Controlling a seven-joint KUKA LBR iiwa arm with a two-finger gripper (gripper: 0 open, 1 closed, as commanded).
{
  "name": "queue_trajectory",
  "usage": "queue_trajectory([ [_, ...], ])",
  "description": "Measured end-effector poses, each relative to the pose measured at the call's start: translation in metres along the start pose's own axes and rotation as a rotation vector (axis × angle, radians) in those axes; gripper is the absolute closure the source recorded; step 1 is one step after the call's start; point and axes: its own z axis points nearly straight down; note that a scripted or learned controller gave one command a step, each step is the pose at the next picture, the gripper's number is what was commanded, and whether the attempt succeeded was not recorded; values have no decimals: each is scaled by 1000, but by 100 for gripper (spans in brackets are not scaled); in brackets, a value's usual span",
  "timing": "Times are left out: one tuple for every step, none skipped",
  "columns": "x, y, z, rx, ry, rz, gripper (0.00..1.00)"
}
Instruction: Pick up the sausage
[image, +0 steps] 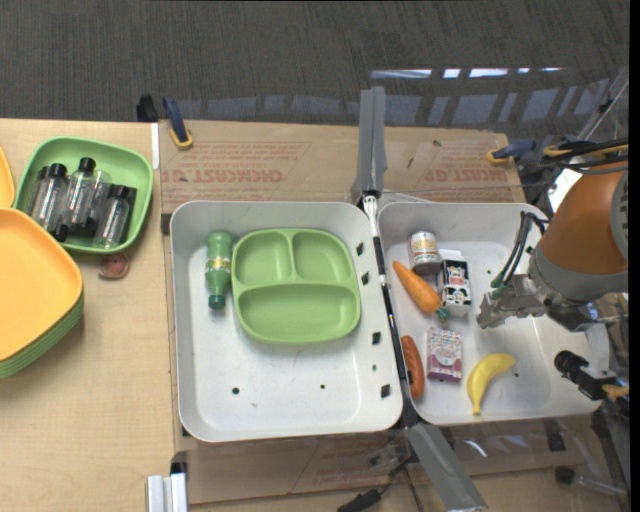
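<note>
Sausage (411, 364): lying at right bin's (520, 408) left wall — untouched;
Gripper (497, 305): hovering nearby; finger opening — cannot tell;
Cardboard (255, 165): reading "CHEMCAST", upside down

sausage (411, 365) | hemmed: bin wall (392, 340) left, pink packet (444, 355) right | open above

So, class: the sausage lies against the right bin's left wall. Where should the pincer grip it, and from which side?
Probably from above, at the sausage's middle. It lies flat and lengthwise along the right bin's left wall, so one finger must slip in on the wall side, the other towards the pink packet.
</note>
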Motion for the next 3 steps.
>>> queue_trajectory([
  [-27, 2, -41, -1, -2, 134, 100],
  [-53, -24, 10, 1, 0, 112, 100],
  [-60, -56, 9, 0, 1, -101, 100],
])
